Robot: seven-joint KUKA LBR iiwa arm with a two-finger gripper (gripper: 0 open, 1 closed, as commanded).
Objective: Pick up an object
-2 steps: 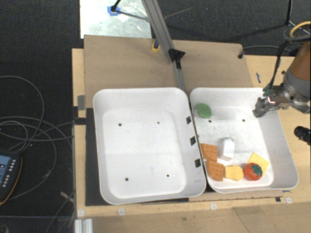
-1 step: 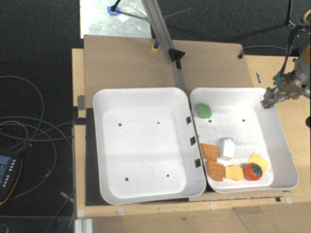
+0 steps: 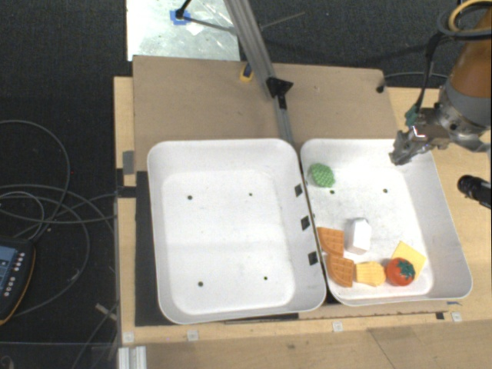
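The gripper [image 3: 403,152] was parked over the right bin's [image 3: 452,229] far corner; finger state couldn't be made out. The green object [image 3: 321,175] was left lying well apart, leftward.

Setting: robotics laboratory or test cell. Evidence: bare fibreboard table [image 3: 200,102] at frame centre, carrying two shallow white bins, left bin [image 3: 165,206] and right bin [image 3: 442,206], clipped side by side. Dark carpet floor [image 3: 54,68] around it. Loose black cables [image 3: 46,206] trailing at left; handheld control pendant [image 3: 11,271] at lower left edge. Slanted metal camera pole [image 3: 250,33] rising from the table's upper middle. Taped reflective sheet [image 3: 177,18] on the floor at top. Industrial arm [image 3: 469,91] with cabling at upper right. Toy foods [image 3: 369,260] as test pieces in the right bin.
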